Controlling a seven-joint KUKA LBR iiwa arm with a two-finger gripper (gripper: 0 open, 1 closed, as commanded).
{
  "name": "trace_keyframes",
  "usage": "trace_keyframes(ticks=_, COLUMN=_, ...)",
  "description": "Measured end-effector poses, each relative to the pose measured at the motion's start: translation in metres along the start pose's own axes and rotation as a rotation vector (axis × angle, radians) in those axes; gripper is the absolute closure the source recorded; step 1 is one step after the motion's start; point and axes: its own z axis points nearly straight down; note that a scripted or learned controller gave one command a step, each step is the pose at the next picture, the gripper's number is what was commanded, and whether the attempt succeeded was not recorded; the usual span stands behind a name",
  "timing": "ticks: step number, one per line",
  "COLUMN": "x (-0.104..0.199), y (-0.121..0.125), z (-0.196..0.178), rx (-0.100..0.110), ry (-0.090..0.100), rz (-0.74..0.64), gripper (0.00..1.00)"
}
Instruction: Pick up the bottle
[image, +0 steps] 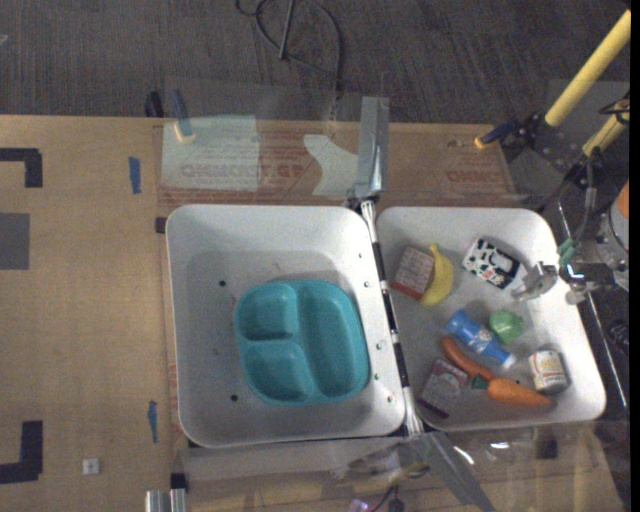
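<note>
Camera view: you have the jaws (540, 280) at the right bin's (585, 395) far right, their opening impossible to judge, so approach the blue bottle (478, 338) mid-bin squarely, clear of green ball (506, 325) and carrot (518, 393).

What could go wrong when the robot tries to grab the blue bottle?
1. The bottle lies on its side, touching a green thing and a hot dog, so the gripper might bump or grab one of those instead.
2. Lying flat and round, the bottle could roll or slip away as the jaws come down on it.
</note>
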Motion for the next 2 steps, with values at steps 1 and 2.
trace_keyframes(ticks=1, x=0.031, y=0.002, z=0.11, rx=-0.006, ry=-0.003, rz=0.001, gripper=0.0)
trace_keyframes(ticks=2, x=-0.022, y=0.039, z=0.121, rx=-0.007, ry=0.003, rz=-0.314, gripper=0.0)
